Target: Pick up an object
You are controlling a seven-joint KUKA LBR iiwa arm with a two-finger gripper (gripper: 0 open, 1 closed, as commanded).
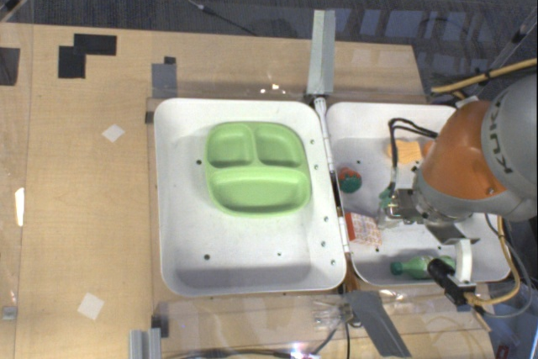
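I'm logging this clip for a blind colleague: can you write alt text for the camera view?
A grey and orange robot arm reaches from the right over the right bin, which holds small items including a green object and a red-and-white packet. The left bin holds a green divided tray.

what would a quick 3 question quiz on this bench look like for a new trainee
1. True or false: the green divided tray lies in the left bin.
2. Multiple choice: the red and white packet lies (A) on the green tray, (B) in the right bin by its left wall, (C) outside both bins.
3. Fill in: the long green object lies near the right bin's ____ edge, as the camera sees it.

Key: 1 true. 2 B. 3 bottom.
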